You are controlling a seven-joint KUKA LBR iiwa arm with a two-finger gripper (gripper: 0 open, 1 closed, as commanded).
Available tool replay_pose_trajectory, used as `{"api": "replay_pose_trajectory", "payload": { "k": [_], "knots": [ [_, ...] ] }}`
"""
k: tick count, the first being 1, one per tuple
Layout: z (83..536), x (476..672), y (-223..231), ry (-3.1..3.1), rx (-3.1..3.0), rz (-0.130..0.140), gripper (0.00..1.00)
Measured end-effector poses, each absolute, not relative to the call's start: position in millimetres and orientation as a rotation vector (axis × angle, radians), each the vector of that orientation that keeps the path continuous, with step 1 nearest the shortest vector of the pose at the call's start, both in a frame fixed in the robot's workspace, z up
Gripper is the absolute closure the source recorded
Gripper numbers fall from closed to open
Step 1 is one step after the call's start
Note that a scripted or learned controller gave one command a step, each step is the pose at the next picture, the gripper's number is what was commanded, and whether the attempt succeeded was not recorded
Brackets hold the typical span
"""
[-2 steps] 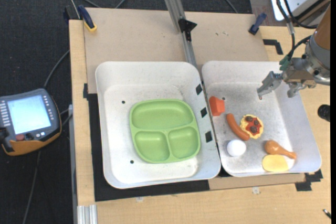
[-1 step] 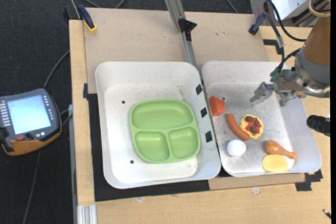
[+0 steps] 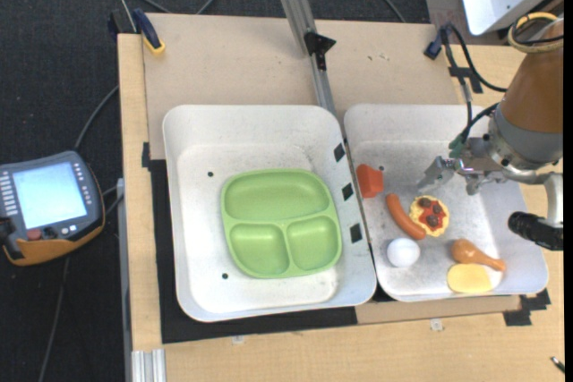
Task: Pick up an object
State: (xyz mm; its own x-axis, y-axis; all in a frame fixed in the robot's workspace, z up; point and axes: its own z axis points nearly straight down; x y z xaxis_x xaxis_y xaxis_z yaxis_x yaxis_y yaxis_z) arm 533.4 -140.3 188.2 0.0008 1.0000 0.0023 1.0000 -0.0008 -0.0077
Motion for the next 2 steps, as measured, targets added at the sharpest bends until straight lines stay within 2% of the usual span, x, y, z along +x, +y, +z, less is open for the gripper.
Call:
{"api": "replay_pose_trajectory", "payload": {
  "k": [1,2],
  "knots": [
    [144,527.9,-143,-2.215,-2.218,0.005,0.00],
    [158,529.8,-143,-2.220,-2.221,-0.002,1.00]
  ]
}}
